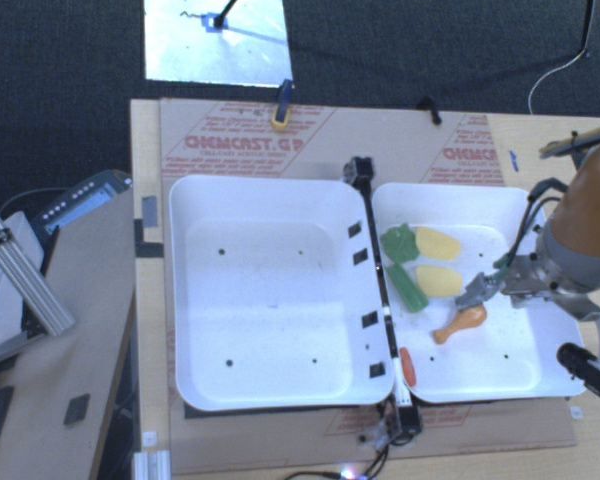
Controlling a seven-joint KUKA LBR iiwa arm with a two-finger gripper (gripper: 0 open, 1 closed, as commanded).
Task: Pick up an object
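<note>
The right bin [500, 368] holds several toy food items. A green piece [404, 264] lies by the divider, and two yellow pieces [437, 243] [440, 280] lie beside it. An orange drumstick-shaped piece [459, 323] lies slanted near the bin's middle. My gripper [479, 290] reaches in from the right and sits low just above the thick end of the orange piece, right of the lower yellow piece. Whether it touches either one cannot be made out.
The left bin [270, 298] stands beside the right one. A small red-orange item [408, 366] lies at the divider's near end. A yellow clip [280, 120] sits on the board behind the bins. The arm's grey and orange body [585, 228] overhangs the right bin's right side.
</note>
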